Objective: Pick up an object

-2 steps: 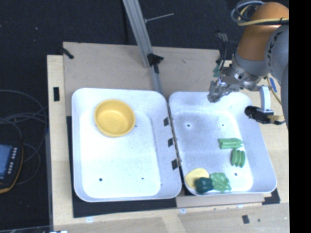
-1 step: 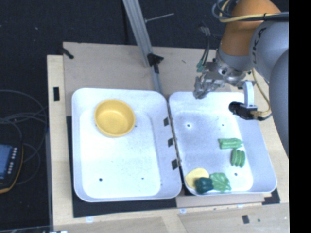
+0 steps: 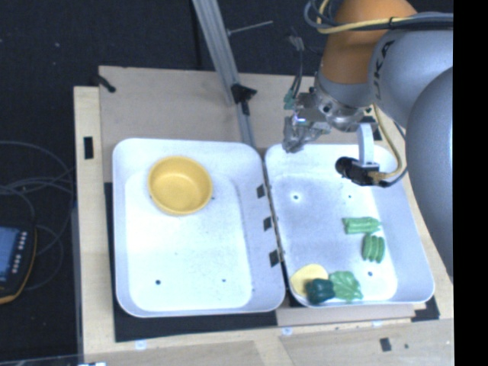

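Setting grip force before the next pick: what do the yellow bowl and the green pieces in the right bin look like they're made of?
Yellow bowl: likely moulded plastic, uniform colour with a soft sheen. Green pieces: probably plastic or rubbery toy food, saturated colour, ridged shapes; too small to tell hard from soft.

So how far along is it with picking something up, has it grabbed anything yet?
Nothing looks picked up yet. The gripper sits at the far edge of the right bin, with no object seen between its fingers. The green pieces, the yellow piece and the dark green toy lie in that bin; the yellow bowl sits in the left bin. The whole grasp remains.
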